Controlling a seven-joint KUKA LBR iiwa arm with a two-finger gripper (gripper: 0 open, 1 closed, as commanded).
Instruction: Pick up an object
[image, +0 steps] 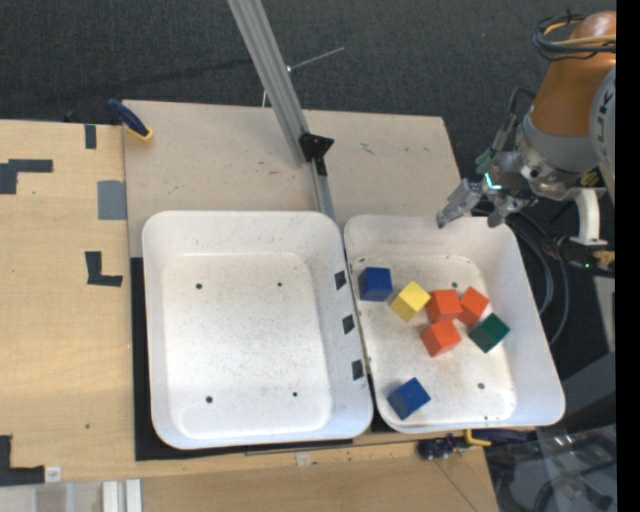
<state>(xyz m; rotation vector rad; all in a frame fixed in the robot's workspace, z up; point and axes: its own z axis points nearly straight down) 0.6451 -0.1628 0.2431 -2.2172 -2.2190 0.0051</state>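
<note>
Six cubes (441, 322), none elongated

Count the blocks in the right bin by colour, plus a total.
Blue blocks: 2
Orange blocks: 3
Yellow block: 1
Green block: 1
Total: 7

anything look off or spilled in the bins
Nothing stands out. All the blocks lie inside the right bin: two blue, one yellow, three orange and one green, clustered but none over the rim. The gripper sits above that bin's far edge, holding nothing.
</note>
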